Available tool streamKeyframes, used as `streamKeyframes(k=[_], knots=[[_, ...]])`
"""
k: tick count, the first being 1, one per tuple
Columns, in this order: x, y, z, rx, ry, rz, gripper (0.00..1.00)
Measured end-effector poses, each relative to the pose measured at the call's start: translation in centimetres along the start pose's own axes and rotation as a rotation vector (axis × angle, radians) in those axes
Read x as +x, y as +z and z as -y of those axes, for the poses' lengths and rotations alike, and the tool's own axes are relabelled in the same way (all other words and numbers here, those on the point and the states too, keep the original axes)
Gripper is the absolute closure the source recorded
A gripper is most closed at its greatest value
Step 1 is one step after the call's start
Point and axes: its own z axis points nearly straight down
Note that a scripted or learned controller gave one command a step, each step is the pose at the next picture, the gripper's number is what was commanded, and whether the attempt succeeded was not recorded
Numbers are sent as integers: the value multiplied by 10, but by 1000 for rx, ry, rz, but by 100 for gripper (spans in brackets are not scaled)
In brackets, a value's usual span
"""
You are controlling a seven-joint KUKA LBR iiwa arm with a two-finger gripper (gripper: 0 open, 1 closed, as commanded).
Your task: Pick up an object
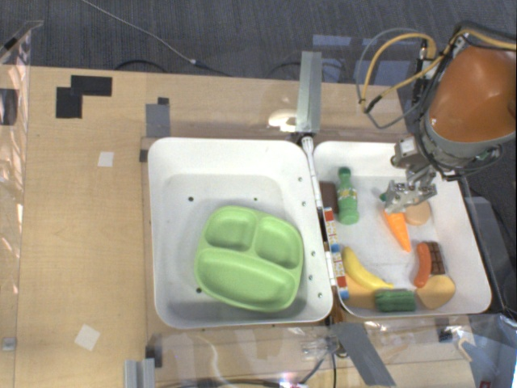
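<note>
Over right bin (477,293): tool (401,196) observed low, just above carrot (399,230). Beige piece (418,213) just beside. Green bottle (347,196) farther left. Finger state undeterminable.

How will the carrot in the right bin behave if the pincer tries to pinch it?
The carrot looks like smooth moulded plastic, so probably rigid, light and a bit slippery. Its taper toward the tip may let it squirt out of a pinch near the narrow end. It lies flat on the right bin floor with the pincer just above its thick end; a nudge would likely roll or pivot it.
</note>
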Motion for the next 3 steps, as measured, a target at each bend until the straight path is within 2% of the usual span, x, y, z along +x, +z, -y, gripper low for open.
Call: streamKeyframes(k=[1,2,3], knots=[[13,82,-88,9,-15,-6,100],[9,-82,-66,14,-250,-6,100],[23,-111,0,7,-237,-2,100]])
